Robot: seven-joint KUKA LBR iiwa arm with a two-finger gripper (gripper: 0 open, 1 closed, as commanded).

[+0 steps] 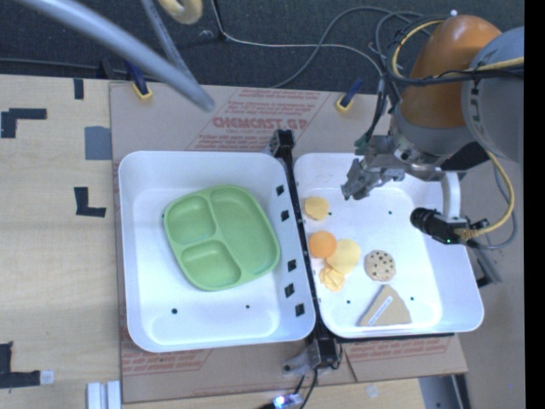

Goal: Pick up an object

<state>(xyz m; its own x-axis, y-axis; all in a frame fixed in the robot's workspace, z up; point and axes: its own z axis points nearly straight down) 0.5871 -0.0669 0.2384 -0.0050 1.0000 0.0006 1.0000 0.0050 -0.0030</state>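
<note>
The right bin (443,309) holds several small food items: a pale yellow round piece (317,208), an orange ball (322,244), a yellow lump (344,255) with a smaller yellow bit (332,279), a chocolate-chip cookie (380,265) and a tan sandwich wedge (385,307). My gripper (361,182) hangs over the back of this bin, above and to the right of the pale yellow piece. It points down and left. Nothing shows between its fingers.
The left bin (145,313) holds a green three-compartment plate (221,236). A black divider strip (291,228) runs between the bins. Cables (324,41) trail behind the bench, and a black fitting (434,223) sticks out from the arm over the right bin.
</note>
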